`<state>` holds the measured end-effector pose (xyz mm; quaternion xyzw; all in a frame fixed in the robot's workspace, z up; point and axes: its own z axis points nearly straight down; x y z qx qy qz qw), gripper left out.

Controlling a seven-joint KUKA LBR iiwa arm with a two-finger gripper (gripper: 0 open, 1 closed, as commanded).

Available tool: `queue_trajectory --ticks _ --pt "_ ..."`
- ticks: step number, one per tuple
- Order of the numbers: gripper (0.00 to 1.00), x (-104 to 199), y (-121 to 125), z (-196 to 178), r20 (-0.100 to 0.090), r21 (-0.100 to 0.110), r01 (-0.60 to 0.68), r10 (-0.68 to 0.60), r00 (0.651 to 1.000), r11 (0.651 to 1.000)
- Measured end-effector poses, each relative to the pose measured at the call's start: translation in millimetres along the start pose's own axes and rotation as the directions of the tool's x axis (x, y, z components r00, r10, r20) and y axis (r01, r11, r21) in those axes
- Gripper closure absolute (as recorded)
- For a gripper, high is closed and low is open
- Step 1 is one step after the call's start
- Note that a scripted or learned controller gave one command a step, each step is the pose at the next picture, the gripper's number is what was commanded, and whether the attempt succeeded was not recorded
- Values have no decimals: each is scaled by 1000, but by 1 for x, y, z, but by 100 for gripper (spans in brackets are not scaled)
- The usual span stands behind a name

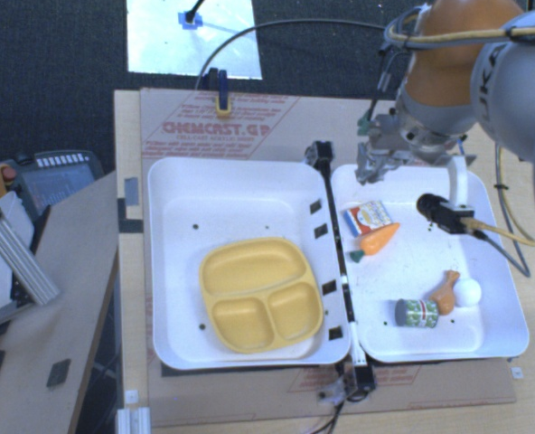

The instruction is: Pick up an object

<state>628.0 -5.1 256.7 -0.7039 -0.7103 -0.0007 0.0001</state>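
My gripper (377, 167) hangs above the far left part of the right bin (502, 333), open, with nothing between its fingers. Just below it in the view lie a small white, red and blue carton (369, 214) and an orange carrot (380, 238) side by side. Nearer the front of the same bin a green-labelled can (417, 313) lies on its side. Next to the can are a brown drumstick (445, 289) and a white egg (468, 291).
The left bin (173, 242) holds a yellow divided tray (260, 293) at its front middle. A black ridge with clips (333, 242) separates the two bins. Cardboard lies under both bins, and a grey side table (60, 315) stands at the left.
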Motion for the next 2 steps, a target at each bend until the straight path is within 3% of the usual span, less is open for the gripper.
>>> queue_trajectory --ticks 2 --pt "100 107 -16 9 -1 0 0 0 1000 1000"
